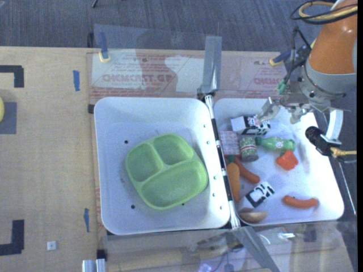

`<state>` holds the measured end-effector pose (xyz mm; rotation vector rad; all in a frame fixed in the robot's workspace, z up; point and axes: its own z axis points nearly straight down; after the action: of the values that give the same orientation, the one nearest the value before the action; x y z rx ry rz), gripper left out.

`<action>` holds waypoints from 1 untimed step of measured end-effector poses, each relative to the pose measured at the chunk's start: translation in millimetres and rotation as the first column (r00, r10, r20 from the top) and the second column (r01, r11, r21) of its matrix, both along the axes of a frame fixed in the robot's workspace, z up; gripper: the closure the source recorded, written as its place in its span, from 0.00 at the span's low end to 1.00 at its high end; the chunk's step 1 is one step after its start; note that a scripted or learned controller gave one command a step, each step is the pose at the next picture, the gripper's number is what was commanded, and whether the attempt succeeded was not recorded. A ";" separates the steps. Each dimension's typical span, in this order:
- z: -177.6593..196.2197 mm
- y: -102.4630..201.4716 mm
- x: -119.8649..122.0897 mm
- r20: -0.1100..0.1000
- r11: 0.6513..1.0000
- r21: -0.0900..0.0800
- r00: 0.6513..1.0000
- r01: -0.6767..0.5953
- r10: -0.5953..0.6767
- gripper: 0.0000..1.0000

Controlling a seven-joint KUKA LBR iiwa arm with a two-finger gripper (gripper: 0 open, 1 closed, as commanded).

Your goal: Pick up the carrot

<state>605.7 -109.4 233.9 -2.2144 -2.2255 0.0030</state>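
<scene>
Near edge: a brown, bread-like piece lies at the camera-side rim of the right bin, just past the carrot's lower tip.
Landmark: the carrot, orange and long, lies flat along the right bin's left wall, its length running with the wall.
Why there: it seems to have settled against the wall, so a grasp has free room on only one side, I judge.
Beside the carrot: an orange-red sausage touches or nearly touches it on the right; a small can stands just above its top end.
Right of the carrot: a black-and-white block is near; a second sausage is well apart.
Up and right of the carrot: a green bottle lies on its side, an orange piece below it.
Left of the carrot: beyond the wall, the left bin holds a green divided tray.
Pincer: the pincer hangs over the right bin's far part, well apart from the carrot; nothing shows between its fingers, and how wide it stands I cannot tell.
Progress: the pick is not yet begun, I judge.
Desk: the desk carries both bins.
</scene>
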 end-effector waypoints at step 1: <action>-97.7 -33.3 -42.1 0.001 0.993 0.000 0.993 0.121 -0.121 0.00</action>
<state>563.7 -142.7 136.2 -2.3462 -2.0871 0.0017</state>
